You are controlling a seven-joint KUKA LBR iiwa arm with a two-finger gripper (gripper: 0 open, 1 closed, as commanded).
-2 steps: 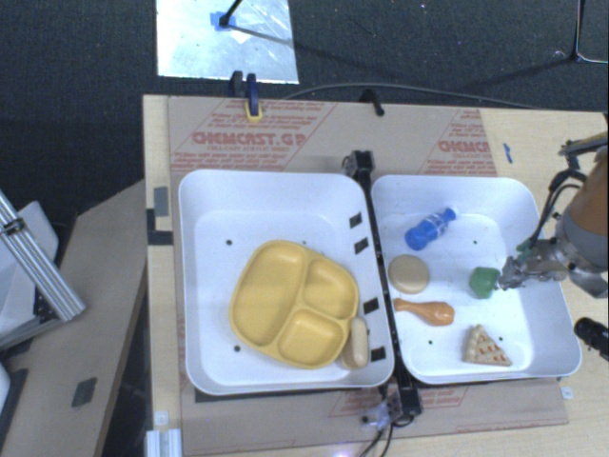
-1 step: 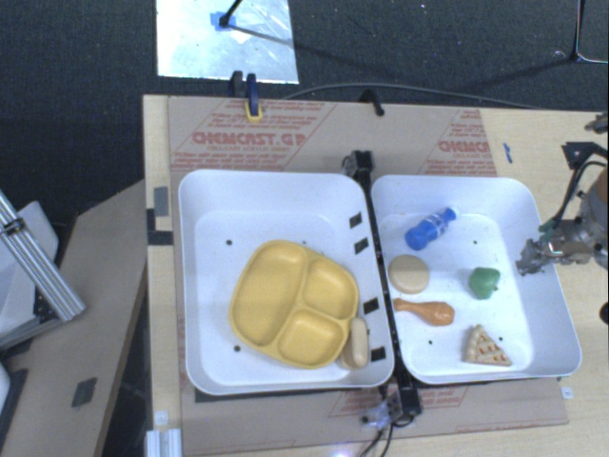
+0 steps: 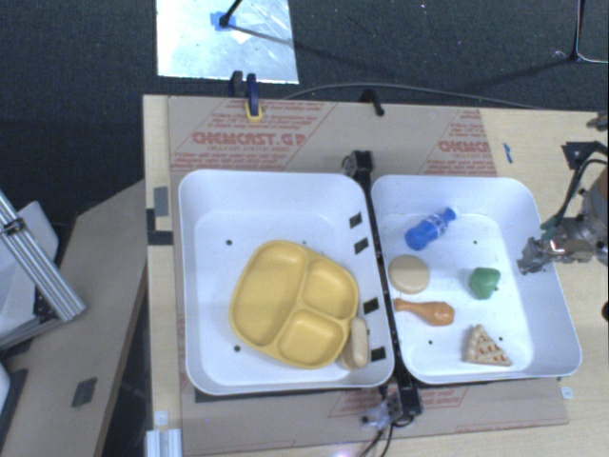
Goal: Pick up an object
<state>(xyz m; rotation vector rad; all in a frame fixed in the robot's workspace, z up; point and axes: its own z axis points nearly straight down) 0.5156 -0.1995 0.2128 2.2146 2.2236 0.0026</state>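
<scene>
The right bin [image 3: 547,298] holds a blue bottle [image 3: 430,228], a round beige bun [image 3: 409,273], a green pepper-like piece [image 3: 484,281], an orange drumstick [image 3: 425,309] and a pizza slice [image 3: 485,347]. My gripper [image 3: 535,255] hangs at the right rim of that bin, to the right of the green piece and apart from it. Nothing shows between its fingers.
The left bin [image 3: 205,255] holds a yellow compartment tray [image 3: 293,303] and a pale bread roll [image 3: 357,342] at the tray's lower right corner. A black divider with clips [image 3: 373,255] runs between the bins. Cardboard [image 3: 285,136] lies under both bins.
</scene>
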